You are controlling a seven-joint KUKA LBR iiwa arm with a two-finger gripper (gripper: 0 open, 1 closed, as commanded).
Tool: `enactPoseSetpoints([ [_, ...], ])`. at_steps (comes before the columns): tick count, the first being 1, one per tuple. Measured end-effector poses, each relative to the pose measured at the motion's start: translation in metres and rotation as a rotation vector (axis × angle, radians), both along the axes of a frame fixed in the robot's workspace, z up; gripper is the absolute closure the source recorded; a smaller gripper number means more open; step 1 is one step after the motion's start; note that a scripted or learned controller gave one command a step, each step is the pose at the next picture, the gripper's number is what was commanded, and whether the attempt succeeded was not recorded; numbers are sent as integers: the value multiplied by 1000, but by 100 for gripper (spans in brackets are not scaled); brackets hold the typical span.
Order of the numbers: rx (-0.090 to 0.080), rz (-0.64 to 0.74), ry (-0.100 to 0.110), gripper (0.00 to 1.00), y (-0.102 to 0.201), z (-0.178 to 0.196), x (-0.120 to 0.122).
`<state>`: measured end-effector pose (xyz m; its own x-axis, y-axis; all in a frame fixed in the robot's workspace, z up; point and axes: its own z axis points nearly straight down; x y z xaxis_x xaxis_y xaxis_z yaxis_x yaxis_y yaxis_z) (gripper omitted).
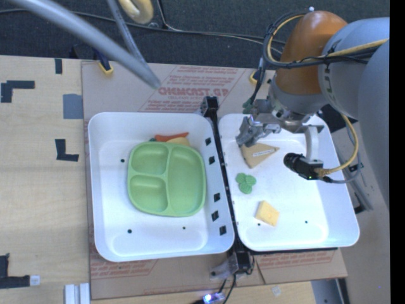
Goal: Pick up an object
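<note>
My gripper (250, 135) hangs over the upper left part of the right bin (316, 223), right at the tan wedge-shaped piece (261, 154) that lies just below and to its right. I cannot make out how the fingers stand. A small green leafy item (245, 182) lies below the wedge. A yellow block (267, 213) rests further toward the bin's front. In the left bin (111, 233) a green divided plate (167, 177) covers most of an orange and yellow item (172, 137) at its far edge.
A black divider with clips (218, 170) runs between the two bins. A black cable and connector (304, 165) hang from the wrist over the right bin. Grey rods (95, 30) cross the upper left.
</note>
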<state>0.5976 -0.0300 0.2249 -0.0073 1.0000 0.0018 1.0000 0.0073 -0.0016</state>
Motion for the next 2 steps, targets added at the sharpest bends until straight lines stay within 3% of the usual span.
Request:
enactPoseSetpoints([
  [2,-2,-2,1,100,95,-1,0],
])
